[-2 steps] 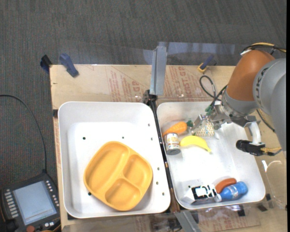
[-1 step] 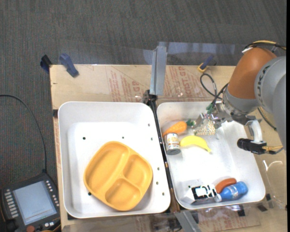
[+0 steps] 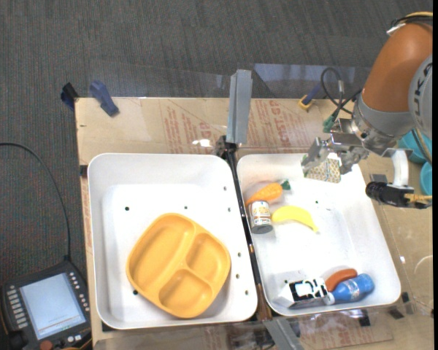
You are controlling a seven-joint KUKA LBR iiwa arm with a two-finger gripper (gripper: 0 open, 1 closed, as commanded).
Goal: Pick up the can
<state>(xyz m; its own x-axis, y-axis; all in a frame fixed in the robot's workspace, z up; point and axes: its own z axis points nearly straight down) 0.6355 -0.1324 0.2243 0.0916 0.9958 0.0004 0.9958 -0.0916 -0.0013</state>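
While the arm (image 3: 398, 71) reached in from the right, much of it was cut off by the frame, and we saw mainly its orange band and grey wrist. The claw (image 3: 327, 159) hung over the far edge of the right bin (image 3: 365, 224), and a small patterned, pale piece sat at its tip; we could not tell whether the fingers were spread or pressed together, nor whether that piece was held or merely lay behind them. A clear sheet along the back of the counter (image 3: 160, 126) threw glare that blurred the print on the cardboard beneath it.

We found the can (image 3: 260, 216) standing upright in the right bin, close against its left wall and well apart from the claw. An orange carrot (image 3: 266, 193) lay just behind it, touching or nearly touching, and a yellow banana (image 3: 296, 216) lay just to its right. Along the near wall of that bin lay a blue bottle (image 3: 352, 289), a red-orange object (image 3: 340, 277) just behind it that may have been a sausage, and a small black-and-white item (image 3: 304, 290) we could not identify.

The left bin (image 3: 106, 195) held a yellow divided plate (image 3: 179, 265) with three compartments, tilted toward the near right corner.

Around the bins we noted a grey upright post (image 3: 239, 108) between them at the back, blue tape (image 3: 104, 98) on the counter's far left corner, and a teach pendant (image 3: 47, 308) with a black cable (image 3: 29, 159) on the floor at left.
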